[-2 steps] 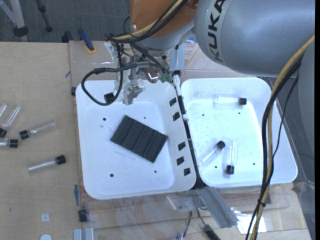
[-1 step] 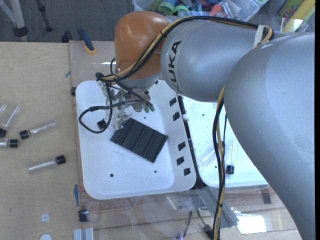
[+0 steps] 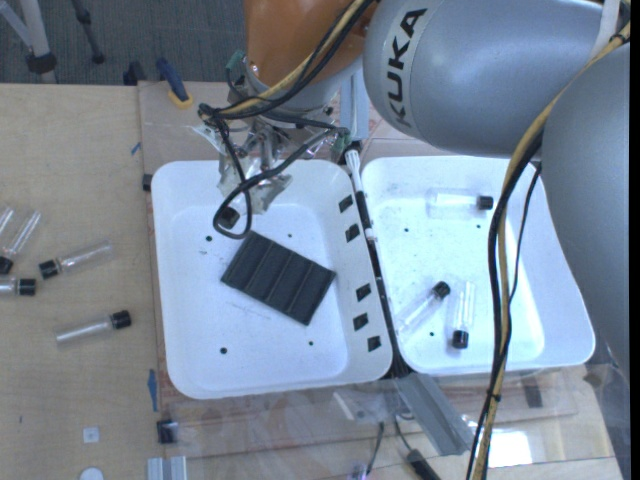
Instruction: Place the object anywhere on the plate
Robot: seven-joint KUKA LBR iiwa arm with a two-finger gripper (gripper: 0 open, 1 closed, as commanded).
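Note:
The plate [image 3: 278, 276] is a black ribbed rectangle lying at a slant in the middle of the left bin [image 3: 180, 353]. My gripper [image 3: 258, 188] hangs over the back of that bin, just above and behind the plate's upper left corner, wrapped in black cables, one of which loops down [image 3: 228, 218] beside it. The cables and wrist hide what is at its tip. Three clear tubes with black caps lie in the right bin [image 3: 560, 353]: one at the back [image 3: 460, 203], two near the middle [image 3: 425, 306] [image 3: 460, 315].
The grey arm [image 3: 470, 58] crosses above the back of the right bin. Several more capped tubes [image 3: 92, 325] lie on the wooden bench left of the bins. A row of black clips [image 3: 362, 293] runs along the wall between the bins.

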